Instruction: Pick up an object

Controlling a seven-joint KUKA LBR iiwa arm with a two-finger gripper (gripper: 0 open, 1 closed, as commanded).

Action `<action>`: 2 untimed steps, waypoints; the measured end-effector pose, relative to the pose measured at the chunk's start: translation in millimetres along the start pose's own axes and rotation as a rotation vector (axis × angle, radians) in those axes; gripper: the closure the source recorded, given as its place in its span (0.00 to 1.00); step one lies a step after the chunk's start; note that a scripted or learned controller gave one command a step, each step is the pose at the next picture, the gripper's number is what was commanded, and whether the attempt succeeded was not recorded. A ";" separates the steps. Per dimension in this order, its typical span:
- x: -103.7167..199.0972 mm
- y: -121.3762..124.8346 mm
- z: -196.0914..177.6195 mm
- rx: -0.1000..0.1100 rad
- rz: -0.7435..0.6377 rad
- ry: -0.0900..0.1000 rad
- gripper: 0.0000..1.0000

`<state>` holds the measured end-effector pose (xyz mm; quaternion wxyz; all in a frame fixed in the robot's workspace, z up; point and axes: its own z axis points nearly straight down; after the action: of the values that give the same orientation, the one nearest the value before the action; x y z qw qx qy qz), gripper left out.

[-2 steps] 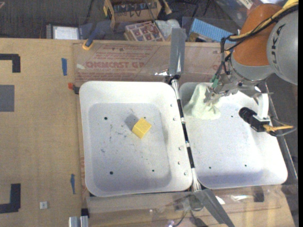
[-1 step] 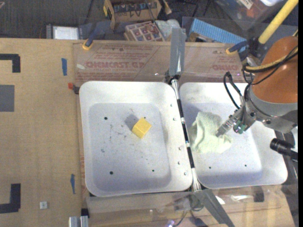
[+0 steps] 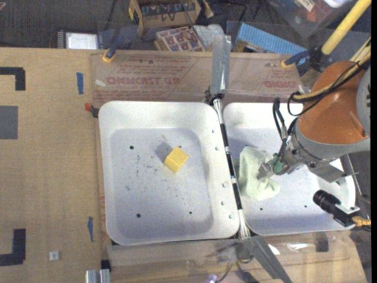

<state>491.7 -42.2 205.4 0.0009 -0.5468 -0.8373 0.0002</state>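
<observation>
While hand (image 3: pixel 270 170) touches cloth (image 3: pixel 254 175), block (image 3: pixel 176 159) apart.

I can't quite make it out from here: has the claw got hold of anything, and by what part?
It cannot be told. The claw is down at the right edge of the pale green cloth in the right bin, but no grip shows.

We see two shallow white plastic bins side by side on the bench: the left bin (image 3: pixel 118 134) and the right bin (image 3: pixel 253 114), their inner rims touching. A brown cardboard sheet with red lettering (image 3: pixel 153 78) lies along their far edges. A strip of blue tape (image 3: pixel 80 83) sits near the bench's far left part, with black L-shaped marks (image 3: pixel 16 78) toward its left edge.
</observation>
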 end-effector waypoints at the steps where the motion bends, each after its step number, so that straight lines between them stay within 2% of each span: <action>1: -6.7 63.1 20.5 -0.004 0.158 -0.003 1.00; 2: -7.2 63.6 10.3 -0.007 0.158 -0.006 1.00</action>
<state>552.8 -23.2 194.9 -0.0034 -0.6111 -0.7915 -0.0009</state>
